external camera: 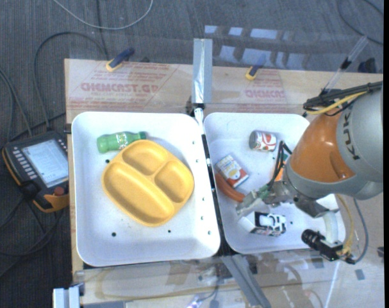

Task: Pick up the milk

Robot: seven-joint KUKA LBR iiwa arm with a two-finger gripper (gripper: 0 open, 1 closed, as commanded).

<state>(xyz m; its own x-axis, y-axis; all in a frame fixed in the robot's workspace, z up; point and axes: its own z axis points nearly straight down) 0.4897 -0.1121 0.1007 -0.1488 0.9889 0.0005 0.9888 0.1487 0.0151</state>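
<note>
Milk carton (pixel 269 222), black-and-white print unreadable | hand (pixel 261 201) just above, grip state unclear | arm (pixel 348 149) lettered "KU"

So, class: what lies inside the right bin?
In the right bin: a red-and-white can, a small orange-and-white carton, an orange stick-like item and a black-and-white carton under the gripper. The arm covers the bin's right side.

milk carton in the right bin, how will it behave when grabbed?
The milk carton lies on its side under the gripper, so it probably won't tip. Its flat faces suggest sliding, not rolling. It looks small and likely light, perhaps crushable.
</note>
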